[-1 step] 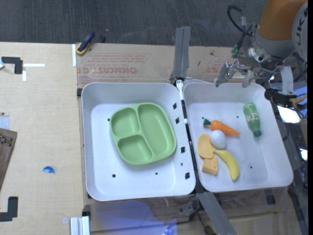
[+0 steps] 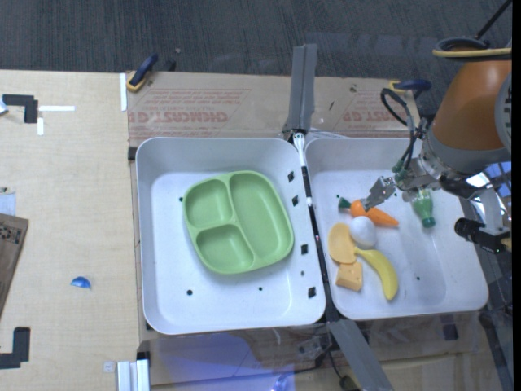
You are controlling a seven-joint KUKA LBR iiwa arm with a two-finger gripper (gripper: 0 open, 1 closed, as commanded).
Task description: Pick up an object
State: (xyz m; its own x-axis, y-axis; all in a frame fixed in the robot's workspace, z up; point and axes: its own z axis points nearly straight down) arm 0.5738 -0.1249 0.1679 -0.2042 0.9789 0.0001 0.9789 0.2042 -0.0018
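In the right bin (image 2: 456,296), at its near side, a cluster of toy foods lies together. Nearest is a yellow banana (image 2: 381,270), curved, its long axis running from upper left to lower right, the lower tip toward the bin's near wall. Just left of it sits a small orange-yellow cheese wedge (image 2: 350,277), touching or almost touching the banana. Above the wedge is a flat yellow-orange slice (image 2: 340,243), and a white egg (image 2: 363,232) rests against it and the banana's upper end.

Just beyond the egg lies a carrot (image 2: 376,214), orange with a green top; its long axis runs nearly left to right, green end to the left, pointed tip to the right and slightly nearer. The egg touches its near side. To the right, apart from the cluster, a small green bottle (image 2: 423,208) lies roughly upright in the view.

The tool (image 2: 389,187) hangs just above and beyond the carrot, a metal finger (image 2: 379,192) slanting down toward it; whether it is open or closed I cannot tell. Nothing is seen between its fingers.

The left bin (image 2: 155,283) holds a pale green divided plate (image 2: 238,221) with three compartments. On the tabletop (image 2: 65,218) to the left lies a small blue piece (image 2: 80,283).
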